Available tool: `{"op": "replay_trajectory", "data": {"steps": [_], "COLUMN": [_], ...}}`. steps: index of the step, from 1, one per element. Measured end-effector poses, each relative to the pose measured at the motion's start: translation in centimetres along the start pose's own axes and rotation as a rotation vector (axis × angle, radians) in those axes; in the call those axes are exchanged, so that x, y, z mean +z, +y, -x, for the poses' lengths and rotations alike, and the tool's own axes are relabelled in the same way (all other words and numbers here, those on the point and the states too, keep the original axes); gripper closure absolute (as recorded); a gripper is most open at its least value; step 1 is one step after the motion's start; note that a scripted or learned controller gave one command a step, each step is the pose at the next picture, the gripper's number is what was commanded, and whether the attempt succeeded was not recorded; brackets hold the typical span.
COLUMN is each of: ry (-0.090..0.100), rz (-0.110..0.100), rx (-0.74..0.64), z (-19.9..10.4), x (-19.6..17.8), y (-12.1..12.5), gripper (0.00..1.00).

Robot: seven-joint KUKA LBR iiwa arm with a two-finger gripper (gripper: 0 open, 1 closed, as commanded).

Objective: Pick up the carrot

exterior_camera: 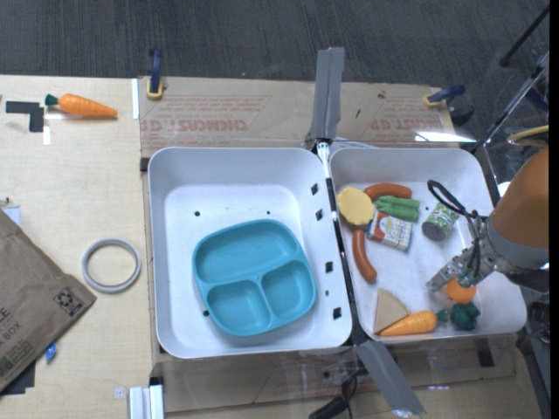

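My gripper (pixel 452 275) hovered in the right bin (pixel 410 160), approaching the carrot (pixel 409 324).
I could not tell my jaws' state; next, I needed to shift onto the carrot by the near wall.

Bright even light, soft focus

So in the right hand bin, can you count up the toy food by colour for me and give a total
Orange: 2, a carrot and a small orange piece by the gripper
Red: 2, two sausages
Green: 2, a pea pod and a dark green piece
Yellow or tan: 2, a round yellow piece and a tan wedge
Printed packaging: 2, a carton and a can
Total: 10
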State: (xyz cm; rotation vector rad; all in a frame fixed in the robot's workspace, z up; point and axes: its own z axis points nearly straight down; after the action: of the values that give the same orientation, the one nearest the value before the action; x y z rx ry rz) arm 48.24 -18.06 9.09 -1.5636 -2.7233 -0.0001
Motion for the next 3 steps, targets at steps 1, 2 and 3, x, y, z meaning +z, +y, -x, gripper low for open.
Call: {"op": "replay_trajectory", "data": {"steps": [1,2,3], "ry": [0.001,-0.002,-0.002], "rz": [-0.001,0.0,0.0], "rx": [0.173,0.162,0.163], "z": [-6.7,-6.7,-6.7], "x": [0.0,-9.2,-9.2], "y": [3.3,3.5,3.4], "gripper": [1.0,1.0,0.0]}}
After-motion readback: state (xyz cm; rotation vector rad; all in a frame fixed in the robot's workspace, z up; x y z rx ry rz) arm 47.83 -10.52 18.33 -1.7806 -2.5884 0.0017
